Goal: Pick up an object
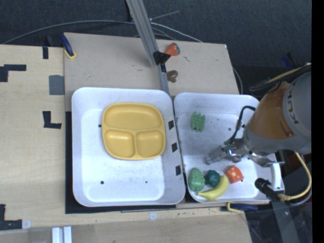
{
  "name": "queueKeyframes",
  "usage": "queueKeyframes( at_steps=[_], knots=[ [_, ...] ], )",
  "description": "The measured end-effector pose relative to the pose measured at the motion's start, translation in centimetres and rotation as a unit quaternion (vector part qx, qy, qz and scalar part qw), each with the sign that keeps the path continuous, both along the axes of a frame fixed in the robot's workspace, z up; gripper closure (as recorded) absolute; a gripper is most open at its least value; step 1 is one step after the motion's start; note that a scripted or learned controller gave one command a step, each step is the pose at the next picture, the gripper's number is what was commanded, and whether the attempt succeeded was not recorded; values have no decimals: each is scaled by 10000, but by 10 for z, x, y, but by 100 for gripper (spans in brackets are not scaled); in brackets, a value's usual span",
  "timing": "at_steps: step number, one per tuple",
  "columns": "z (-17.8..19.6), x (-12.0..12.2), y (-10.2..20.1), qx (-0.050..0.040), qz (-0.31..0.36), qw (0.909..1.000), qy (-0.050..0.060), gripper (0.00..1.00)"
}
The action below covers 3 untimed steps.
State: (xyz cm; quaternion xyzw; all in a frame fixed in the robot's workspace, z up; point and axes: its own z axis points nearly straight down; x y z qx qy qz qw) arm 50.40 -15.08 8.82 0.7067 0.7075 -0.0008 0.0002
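I am looking down on two white bins sitting side by side. The left bin is holding one yellow divided plate. The right bin is holding five small things: one green block near the top, and along the bottom edge one green leafy toy, one dark teal piece, one banana and one red-orange piece.

The arm is reaching in from the right, and its gripper is hanging over bare bin floor, above the bottom cluster and well apart from the green block. I am seeing nothing between its fingers; whether they are spread or pressed together I cannot tell.

My worry: the bottom four are crowding each other, the banana touching the teal piece. Coming down there, I am risking a finger landing on a neighbour, nudging the pile, or closing on nothing against the bin wall.
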Motion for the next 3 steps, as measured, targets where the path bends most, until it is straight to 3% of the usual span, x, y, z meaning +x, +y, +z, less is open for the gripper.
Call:
queueKeyframes(
  at_steps=[1,3],
  knots=[
    [11,0,1,10,0,10000,4,100],
    [98,12,-2,2,3,10000,-21,100]
  ],
)
